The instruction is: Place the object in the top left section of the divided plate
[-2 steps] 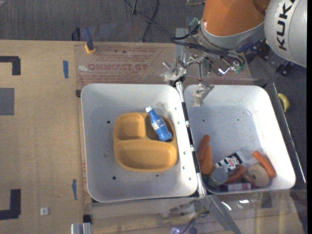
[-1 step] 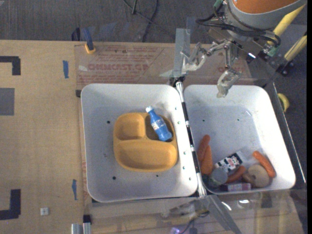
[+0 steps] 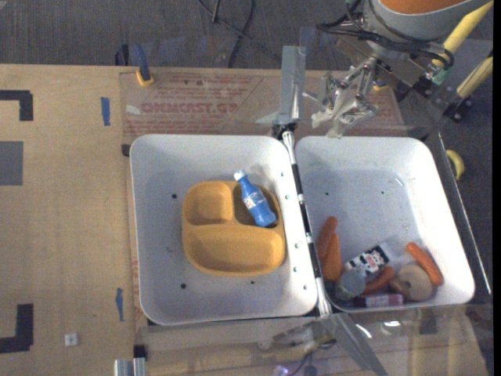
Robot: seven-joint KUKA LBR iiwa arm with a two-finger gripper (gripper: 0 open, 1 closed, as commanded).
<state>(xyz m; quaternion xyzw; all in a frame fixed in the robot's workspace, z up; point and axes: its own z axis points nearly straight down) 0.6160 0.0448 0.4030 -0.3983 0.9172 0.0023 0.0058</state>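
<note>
One blue bottle point(image 3: 255, 200) lying in yellow divided plate point(image 3: 232, 227), top right section, left bin point(image 3: 156, 233). Gripper point(image 3: 344, 108) above right bin's point(image 3: 438, 210) top edge; open or closed: cannot tell.

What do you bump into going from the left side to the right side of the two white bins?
Yellow divided plate → blue bottle lying in the plate's top right section → orange carrot → black-and-white packet → another carrot.

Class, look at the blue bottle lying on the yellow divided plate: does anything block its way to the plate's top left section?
Only the raised divider separates the blue bottle, in the top right section, from the divided plate's top left section.
</note>
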